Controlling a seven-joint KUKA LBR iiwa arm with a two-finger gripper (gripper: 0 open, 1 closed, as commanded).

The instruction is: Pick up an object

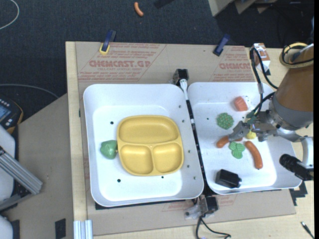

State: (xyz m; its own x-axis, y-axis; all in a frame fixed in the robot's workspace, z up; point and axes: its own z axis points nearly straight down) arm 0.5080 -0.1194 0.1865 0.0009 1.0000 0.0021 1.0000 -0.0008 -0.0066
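While the fingers (240, 133) hover low over a green broccoli piece (237, 150), their state is unclear.

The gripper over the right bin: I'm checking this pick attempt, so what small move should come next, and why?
Probably a short straight descent. The gripper sits low in the right bin, in a tight cluster: a small orange piece, a green piece and a red sausage. Nothing shows between its fingers, so it should settle on one item before closing.
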